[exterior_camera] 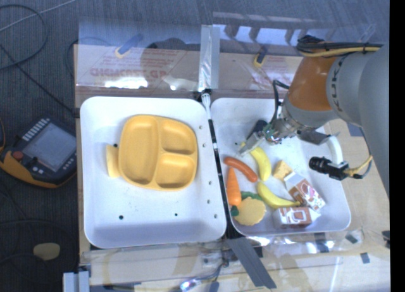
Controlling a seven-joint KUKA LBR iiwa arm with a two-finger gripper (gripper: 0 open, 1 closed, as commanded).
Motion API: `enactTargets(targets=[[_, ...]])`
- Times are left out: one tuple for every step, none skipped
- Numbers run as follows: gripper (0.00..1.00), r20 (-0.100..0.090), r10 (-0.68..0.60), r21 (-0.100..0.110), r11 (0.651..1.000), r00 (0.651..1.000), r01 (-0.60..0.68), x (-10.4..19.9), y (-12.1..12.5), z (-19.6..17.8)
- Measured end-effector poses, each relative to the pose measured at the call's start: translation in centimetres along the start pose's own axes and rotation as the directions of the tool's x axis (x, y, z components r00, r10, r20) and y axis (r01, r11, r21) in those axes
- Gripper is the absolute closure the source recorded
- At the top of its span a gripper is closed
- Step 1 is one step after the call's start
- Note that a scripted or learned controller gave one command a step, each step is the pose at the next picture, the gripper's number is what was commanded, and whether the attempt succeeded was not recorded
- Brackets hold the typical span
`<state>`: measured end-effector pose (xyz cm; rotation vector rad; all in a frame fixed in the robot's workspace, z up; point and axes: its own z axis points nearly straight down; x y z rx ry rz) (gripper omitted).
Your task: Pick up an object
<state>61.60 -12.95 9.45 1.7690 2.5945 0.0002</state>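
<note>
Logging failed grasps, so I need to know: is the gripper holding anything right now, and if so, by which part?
Nothing is held: the gripper hangs open over the right bin, just above the yellow banana.

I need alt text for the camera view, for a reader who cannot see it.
A grey and orange robot arm's pincer hovers in the right bin, just above a yellow banana among toy foods including a carrot and a sausage. The left bin holds a yellow divided tray.

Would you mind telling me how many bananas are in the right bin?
2. One banana lies just below the gripper; the other banana lies nearer the bin's front, beside the carrot. Others might be hidden under the arm.
</note>
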Motion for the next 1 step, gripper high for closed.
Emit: enactTargets(targets=[[1.00,-0.003,0.000,-0.002,1.000,1.000,0.000,0.10,0.08,-0.86]])
